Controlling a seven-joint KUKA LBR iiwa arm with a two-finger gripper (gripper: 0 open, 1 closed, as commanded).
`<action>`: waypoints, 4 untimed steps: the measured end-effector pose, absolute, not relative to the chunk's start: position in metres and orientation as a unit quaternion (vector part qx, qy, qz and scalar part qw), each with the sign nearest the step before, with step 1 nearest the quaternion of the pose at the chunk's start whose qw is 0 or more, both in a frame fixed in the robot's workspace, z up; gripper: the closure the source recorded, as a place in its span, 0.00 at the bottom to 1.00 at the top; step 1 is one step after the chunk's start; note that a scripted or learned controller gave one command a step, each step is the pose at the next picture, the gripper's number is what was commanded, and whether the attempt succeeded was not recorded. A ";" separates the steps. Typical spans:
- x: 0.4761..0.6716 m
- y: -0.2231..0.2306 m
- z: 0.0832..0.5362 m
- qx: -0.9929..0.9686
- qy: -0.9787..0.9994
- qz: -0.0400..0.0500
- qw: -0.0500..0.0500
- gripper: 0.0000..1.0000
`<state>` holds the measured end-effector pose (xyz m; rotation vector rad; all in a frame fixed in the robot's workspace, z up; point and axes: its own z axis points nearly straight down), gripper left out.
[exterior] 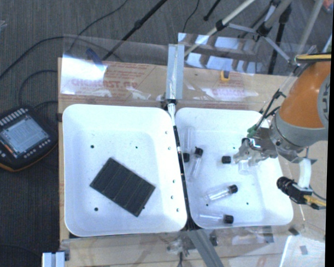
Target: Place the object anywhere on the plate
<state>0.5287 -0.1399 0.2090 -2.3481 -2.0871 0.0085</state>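
So the clear plastic vials with black caps (221, 192) we're after lie loose on the floor of the right white bin (273, 216), a few near the divider and two toward the front edge, all well apart from the dark ribbed rectangular plate (122, 186) lying flat in the left white bin (73, 154). Our gripper (247, 159) is low over the right bin's far side, probably lined up for a pick. The fingers are a blur, so we can't tell if they're wide or closed.
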 end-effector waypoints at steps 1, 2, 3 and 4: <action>0.578 -0.057 0.199 -0.839 -0.544 0.003 0.001 1.00; 0.651 0.011 0.182 -0.820 -0.572 0.003 0.000 1.00; 0.668 0.076 0.243 -0.732 -0.682 0.002 -0.001 1.00; 0.668 0.162 0.247 -0.865 -0.501 0.003 -0.001 1.00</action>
